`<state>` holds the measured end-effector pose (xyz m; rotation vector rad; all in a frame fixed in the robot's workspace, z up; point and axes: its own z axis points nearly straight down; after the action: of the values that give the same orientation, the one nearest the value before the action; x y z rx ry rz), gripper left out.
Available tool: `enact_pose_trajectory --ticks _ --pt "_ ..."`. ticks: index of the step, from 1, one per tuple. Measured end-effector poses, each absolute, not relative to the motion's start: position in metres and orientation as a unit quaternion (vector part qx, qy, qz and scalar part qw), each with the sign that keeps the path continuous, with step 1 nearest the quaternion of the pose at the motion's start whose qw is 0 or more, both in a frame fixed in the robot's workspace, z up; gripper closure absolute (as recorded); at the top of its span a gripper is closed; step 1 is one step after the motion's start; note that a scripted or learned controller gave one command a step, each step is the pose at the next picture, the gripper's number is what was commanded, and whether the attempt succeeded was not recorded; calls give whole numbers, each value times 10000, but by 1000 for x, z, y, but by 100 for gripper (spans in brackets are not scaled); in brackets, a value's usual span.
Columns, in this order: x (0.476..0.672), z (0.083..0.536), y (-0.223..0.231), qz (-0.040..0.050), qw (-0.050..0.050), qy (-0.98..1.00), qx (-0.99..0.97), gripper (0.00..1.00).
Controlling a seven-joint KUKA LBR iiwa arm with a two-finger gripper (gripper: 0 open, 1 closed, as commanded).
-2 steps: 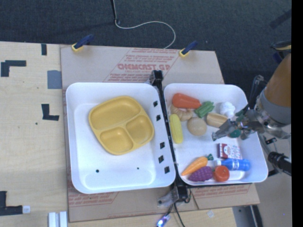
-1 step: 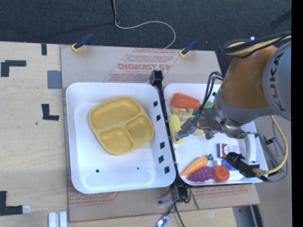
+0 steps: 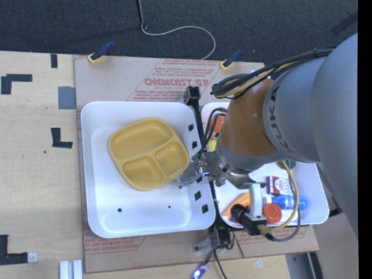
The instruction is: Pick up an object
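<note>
- Left bin (image 3: 93, 156): a yellow divided plate (image 3: 148, 153) with three compartments lies flat in its upper half, tilted askew to the bin walls.
- Gripper (image 3: 189, 178) sits low at the plate's lower right corner, near the wall between the bins; finger state: cannot tell, the tips blur against the plate's rim.
- Right bin (image 3: 317, 211): mostly under the arm (image 3: 290, 115); a red-capped item (image 3: 272, 214), a blue piece (image 3: 285, 202) and something orange (image 3: 243, 200) show at the near edge.
</note>
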<state>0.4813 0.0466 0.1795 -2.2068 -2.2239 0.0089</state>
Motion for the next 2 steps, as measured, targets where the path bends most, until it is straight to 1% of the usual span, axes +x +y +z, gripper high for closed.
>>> enact_pose_trajectory --ticks 1,2 --pt "485 346 82 -69 -36 -7100 -7041 0" --pt "483 346 79 17 4 -7083 -7059 100"
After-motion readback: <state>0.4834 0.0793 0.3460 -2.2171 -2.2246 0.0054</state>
